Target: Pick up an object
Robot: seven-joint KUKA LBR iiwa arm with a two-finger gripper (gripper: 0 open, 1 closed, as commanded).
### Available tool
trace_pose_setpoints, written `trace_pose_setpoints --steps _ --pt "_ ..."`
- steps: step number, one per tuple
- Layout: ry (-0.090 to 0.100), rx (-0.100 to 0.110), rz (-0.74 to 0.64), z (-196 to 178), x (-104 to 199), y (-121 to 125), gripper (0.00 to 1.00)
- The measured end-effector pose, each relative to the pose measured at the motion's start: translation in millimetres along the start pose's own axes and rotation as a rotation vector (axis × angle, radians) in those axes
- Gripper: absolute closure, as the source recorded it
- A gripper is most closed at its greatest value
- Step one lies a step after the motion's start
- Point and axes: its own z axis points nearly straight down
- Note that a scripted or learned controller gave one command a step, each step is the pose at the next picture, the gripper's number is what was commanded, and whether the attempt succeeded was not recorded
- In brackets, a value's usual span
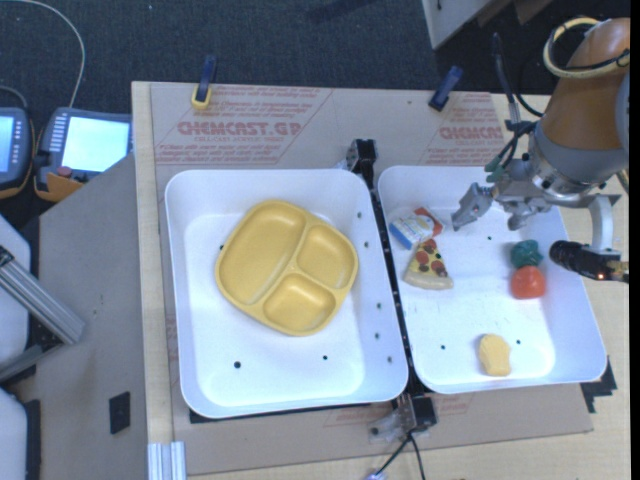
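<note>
The right bin [570,353] holds several small toys: a pizza slice [429,266], a blue, white and red packet [412,228], a green piece [526,253], a red tomato [528,283] and a yellow lump [494,354]. My gripper [495,215] hangs over the back of this bin, between the packet and the green piece. It is open, and only bare bin floor shows between its fingers. One grey finger [468,208] points down-left toward the packet without touching it.
In the left bin [200,368] lies a yellow divided plate [287,265]. A black clamp [362,153] sits at the back where the bins meet. The arm's orange band [590,98] and cables rise over the right bin's back right corner.
</note>
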Motion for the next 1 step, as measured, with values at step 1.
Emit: trace_pose_setpoints --steps 1 --pt "-0.002 -0.013 -0.003 -7.2 0.1 2.9 0.00"
